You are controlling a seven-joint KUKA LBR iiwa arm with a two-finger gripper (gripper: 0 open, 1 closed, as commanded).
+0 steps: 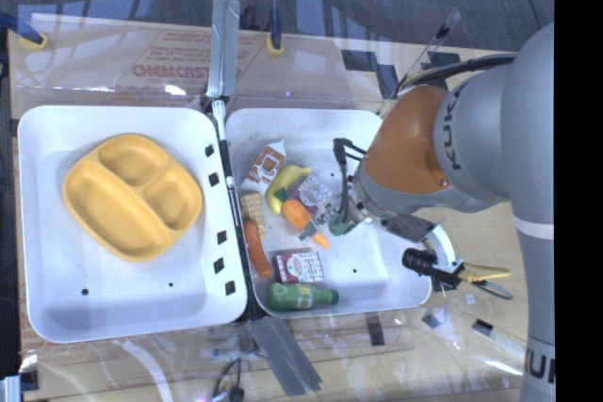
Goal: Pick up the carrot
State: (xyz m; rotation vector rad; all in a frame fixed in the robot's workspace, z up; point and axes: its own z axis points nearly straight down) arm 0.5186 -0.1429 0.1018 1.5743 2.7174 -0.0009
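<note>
Orange carrot [256,249] lies beside corn [251,205], red carton [300,267], green bottle [301,297]; jaws right of it, state indiscernible.

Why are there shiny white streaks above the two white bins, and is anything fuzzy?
In the camera view, clear plastic sheeting reflects the lights as streaks; the left bin looks bright and washed-out; small things by the gripper blur together.
</note>
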